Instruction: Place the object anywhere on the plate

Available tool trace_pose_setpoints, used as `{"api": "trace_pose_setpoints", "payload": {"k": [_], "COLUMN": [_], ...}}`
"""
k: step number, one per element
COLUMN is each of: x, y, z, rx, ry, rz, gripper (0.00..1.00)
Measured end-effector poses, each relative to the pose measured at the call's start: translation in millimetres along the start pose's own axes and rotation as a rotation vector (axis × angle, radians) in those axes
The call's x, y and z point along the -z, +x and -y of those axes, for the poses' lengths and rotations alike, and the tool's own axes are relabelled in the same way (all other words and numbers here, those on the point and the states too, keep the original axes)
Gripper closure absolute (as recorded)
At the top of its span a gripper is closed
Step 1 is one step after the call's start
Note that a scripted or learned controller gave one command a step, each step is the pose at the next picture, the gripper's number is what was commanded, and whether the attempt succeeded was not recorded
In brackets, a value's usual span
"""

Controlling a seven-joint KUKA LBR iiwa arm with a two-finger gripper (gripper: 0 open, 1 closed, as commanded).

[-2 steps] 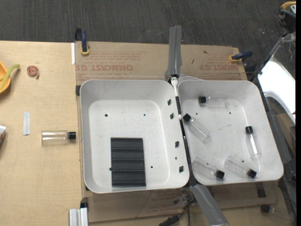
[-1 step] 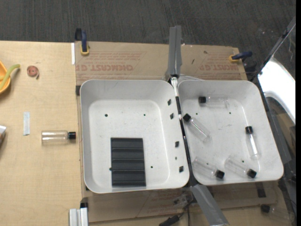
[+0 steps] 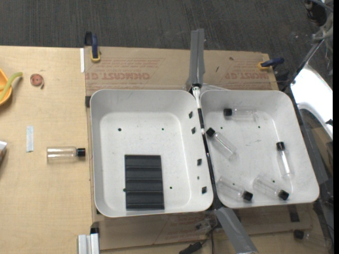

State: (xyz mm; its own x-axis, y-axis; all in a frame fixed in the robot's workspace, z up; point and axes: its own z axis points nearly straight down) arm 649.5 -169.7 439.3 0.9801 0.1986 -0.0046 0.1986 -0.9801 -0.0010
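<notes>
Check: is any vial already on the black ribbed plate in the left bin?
No. The black ribbed plate in the left bin is bare; the clear vials lie in the right bin.

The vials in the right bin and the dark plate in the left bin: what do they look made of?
The vials look like clear plastic or glass, since the bin floor shows through them, with black caps, probably plastic. The dark plate looks like matte black plastic or rubber, ribbed in horizontal bands, with no shine.

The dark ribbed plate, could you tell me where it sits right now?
In the camera view, the dark ribbed plate lies flat on the floor of the left bin, near its front wall, apart from the clear bottles in the right bin.
</notes>
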Motion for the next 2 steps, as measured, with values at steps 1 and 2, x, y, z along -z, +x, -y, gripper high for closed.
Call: {"api": "trace_pose_setpoints", "payload": {"k": [1,2], "x": [0.6,-0.5], "y": [-65.2,-5.5], "z": [-41.0,-25.4], "rx": [0.018,0.002], "ry": [0.001,0.0], "rz": [0.001,0.001], "gripper": [0.0,0.0]}}
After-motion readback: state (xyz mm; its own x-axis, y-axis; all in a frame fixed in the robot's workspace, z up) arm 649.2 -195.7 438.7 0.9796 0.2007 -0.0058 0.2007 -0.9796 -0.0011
